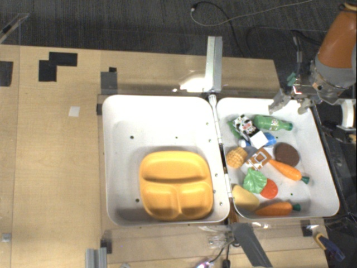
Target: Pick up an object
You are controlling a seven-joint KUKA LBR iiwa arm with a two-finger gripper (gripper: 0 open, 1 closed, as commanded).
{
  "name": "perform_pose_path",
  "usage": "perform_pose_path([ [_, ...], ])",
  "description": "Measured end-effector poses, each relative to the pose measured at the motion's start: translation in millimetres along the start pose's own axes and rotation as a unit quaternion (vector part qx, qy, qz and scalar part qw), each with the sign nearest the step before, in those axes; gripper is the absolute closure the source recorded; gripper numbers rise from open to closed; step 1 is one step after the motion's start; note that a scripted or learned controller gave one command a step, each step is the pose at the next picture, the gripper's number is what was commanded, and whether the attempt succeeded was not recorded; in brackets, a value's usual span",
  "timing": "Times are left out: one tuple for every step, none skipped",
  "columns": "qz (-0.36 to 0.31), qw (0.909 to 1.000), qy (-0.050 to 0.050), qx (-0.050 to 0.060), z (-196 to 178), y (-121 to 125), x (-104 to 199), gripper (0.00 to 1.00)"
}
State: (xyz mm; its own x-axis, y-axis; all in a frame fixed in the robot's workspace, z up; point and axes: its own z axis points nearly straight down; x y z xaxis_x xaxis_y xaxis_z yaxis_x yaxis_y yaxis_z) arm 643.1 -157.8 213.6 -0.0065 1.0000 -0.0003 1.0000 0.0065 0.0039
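Note:
My gripper (291, 103) hangs over the back right corner of the right bin (329, 188), its two fingers spread apart with nothing between them. Just left of it lies a green bottle (273, 123). Beside the bottle sits a black and white toy cow (243, 125) and a white and blue block (261, 139). Lower in the bin lie a brown disc (286, 152), an orange carrot (287, 170), a corn cob (236, 157), a waffle-like piece (259, 159), a green leaf (254, 180), a tomato (269, 189) and a second carrot (274, 208).
The left bin (120, 127) holds a yellow divided tray (175, 183) turned near its front. A metal post (214, 60) stands behind the divider between the bins. A pale yellow wedge (244, 196) lies at the right bin's front left.

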Motion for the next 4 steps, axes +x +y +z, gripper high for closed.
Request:
perform_pose_path([
  [0.009,1.0000,0.000,0.000,77,-15,60,0.00],
  [-0.045,0.9990,0.000,-0.004,124,-17,67,0.00],
  [-0.046,0.9989,0.000,-0.007,113,-15,68,1.00],
  [-0.071,0.9975,0.001,-0.001,27,-8,145,1.00],
])
